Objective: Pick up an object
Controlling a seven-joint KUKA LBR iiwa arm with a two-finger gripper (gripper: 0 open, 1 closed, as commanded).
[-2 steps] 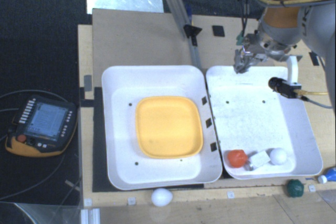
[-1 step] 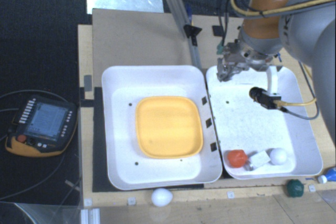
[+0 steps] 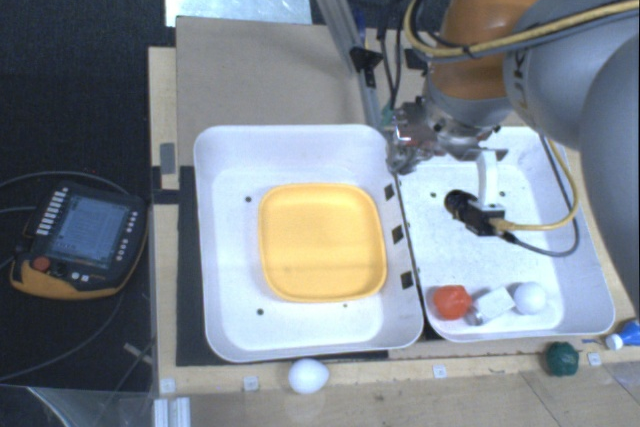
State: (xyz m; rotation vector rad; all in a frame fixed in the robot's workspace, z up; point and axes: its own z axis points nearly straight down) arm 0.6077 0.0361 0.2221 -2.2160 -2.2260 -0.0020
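Observation:
A yellow square plate [image 3: 322,241] lies flat in the middle of the left bin [image 3: 225,215]. Along the front edge of the right bin [image 3: 545,175] sit a red rounded object [image 3: 450,301], a small white and grey piece [image 3: 490,304] and a white ball [image 3: 529,297], close together. My gripper [image 3: 403,152] hangs over the back left corner of the right bin, by the wall between the two bins. It is well behind the three small objects and has nothing visibly in it.
A white egg-shaped object [image 3: 308,375] lies on the bench in front of the left bin. A dark green ball [image 3: 561,358] and a blue item [image 3: 626,336] sit beyond the right bin's front corner. A teach pendant [image 3: 76,241] rests far left.

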